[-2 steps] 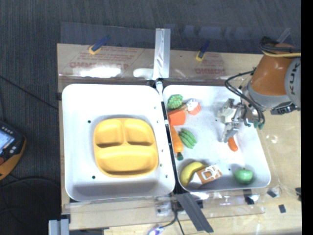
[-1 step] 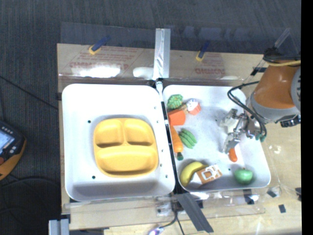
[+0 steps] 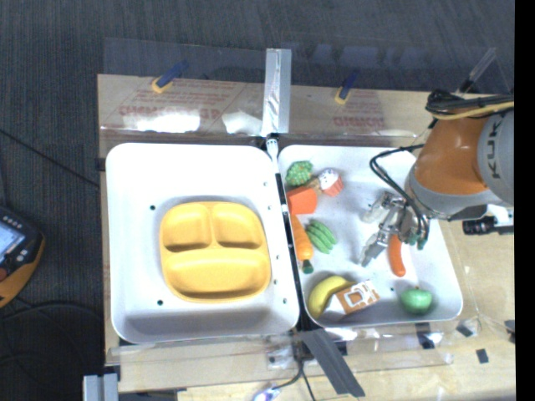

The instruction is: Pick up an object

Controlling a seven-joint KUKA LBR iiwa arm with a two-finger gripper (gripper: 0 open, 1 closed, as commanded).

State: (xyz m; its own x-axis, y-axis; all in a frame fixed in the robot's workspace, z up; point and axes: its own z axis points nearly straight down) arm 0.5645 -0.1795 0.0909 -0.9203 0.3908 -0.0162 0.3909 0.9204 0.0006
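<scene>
My gripper (image 3: pixel 373 230) hangs over the right part of the right bin (image 3: pixel 359 161), open, its two metal fingers spread with only bare bin floor between them. Just right of the lower finger (image 3: pixel 372 249) lies a small orange-red sausage-shaped toy (image 3: pixel 398 259), partly hidden under the wrist. Other toy foods lie in this bin: a broccoli (image 3: pixel 298 174), a white and orange piece (image 3: pixel 331 182), an orange block (image 3: pixel 303 200), a carrot (image 3: pixel 301 237), a green pickle (image 3: pixel 320 236), a banana (image 3: pixel 324 292), a small printed box (image 3: pixel 359 297) and a green lime (image 3: pixel 416 299).
The left bin (image 3: pixel 134 224) holds a yellow divided tray (image 3: pixel 216 249). A ridge (image 3: pixel 282 224) separates the two bins. The arm's orange band (image 3: pixel 447 161) and black cables (image 3: pixel 389 161) hang over the right bin's far right corner.
</scene>
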